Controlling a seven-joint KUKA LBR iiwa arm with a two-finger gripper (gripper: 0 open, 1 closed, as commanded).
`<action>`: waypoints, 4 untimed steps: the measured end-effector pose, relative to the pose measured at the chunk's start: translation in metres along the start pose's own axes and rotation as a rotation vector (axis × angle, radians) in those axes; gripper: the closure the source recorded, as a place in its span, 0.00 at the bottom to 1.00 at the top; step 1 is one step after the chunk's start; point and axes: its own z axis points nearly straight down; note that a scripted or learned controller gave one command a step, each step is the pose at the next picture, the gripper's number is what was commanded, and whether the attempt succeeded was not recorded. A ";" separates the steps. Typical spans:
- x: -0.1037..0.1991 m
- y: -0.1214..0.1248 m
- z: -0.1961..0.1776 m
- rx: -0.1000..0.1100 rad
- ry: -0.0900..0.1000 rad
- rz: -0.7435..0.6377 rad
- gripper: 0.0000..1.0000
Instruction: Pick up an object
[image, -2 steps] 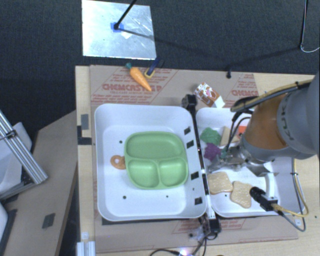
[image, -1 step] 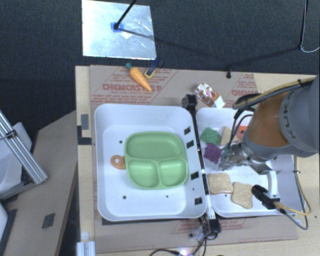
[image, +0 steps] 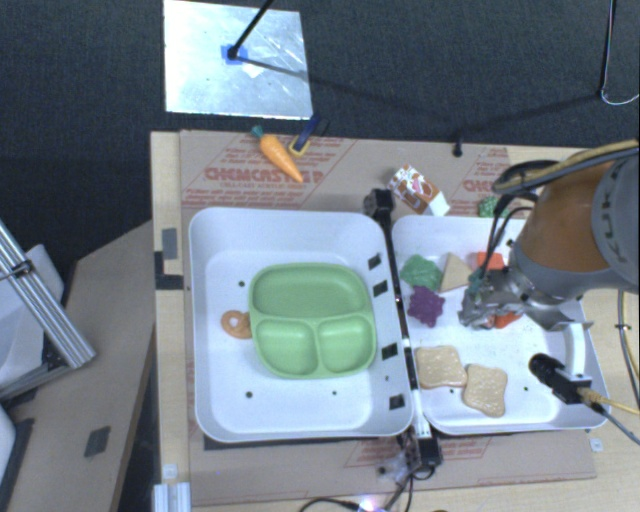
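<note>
You see two white bins side by side on the bench. The left bin (image: 215, 300) holds a green divided plate (image: 310, 318) at its middle, with a small orange ring (image: 236, 324) touching the plate's left edge. The right bin (image: 520, 415) holds, at its far left, a green leafy piece (image: 420, 270) and a purple cluster (image: 427, 305) just nearer than it, with a tan wedge (image: 456, 271) to the right of the leafy piece. Two slices of toast (image: 441, 366) and (image: 486, 389) lie side by side along the near edge. The gripper (image: 484, 310) is low in the right bin, to the right of the purple cluster, over a red-orange item (image: 506, 318) that it largely hides; you cannot tell how it is set, nor whether it touches the item. Beyond the bins, a toy carrot (image: 280, 157) and a small printed carton (image: 417, 190) lie on the cardboard.
</note>
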 end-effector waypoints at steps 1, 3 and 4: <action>-0.010 -0.003 -0.053 -0.001 0.000 0.001 1.00; 0.033 0.022 -0.080 0.000 0.001 -0.005 1.00; 0.091 0.037 -0.073 0.001 0.002 -0.009 1.00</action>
